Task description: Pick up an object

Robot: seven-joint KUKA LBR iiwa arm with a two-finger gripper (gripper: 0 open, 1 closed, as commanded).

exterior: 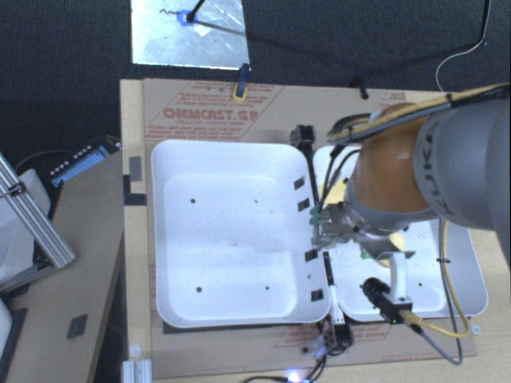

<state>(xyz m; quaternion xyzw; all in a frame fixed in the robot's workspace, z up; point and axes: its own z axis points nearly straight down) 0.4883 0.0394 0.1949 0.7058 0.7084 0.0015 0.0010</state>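
We see the arm [431,162] bent low over the right bin [463,290], its orange band and wrist covering most of that bin's floor. Left of the right bin, the left bin [231,230] lies wide and unobstructed. The gripper [363,242] sits near the right bin's left wall; we cannot tell its state, nor make out any object beneath it.

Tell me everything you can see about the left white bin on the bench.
The left bin is a shallow white tray, plastic by its look, roughly square with rounded corners and a raised rim. A few small dark dots mark its floor. It sits flat on a brown printed board, beside the right bin, and small black clips sit along the edge between the two. The grey and orange arm hangs over the right bin, not over this one.
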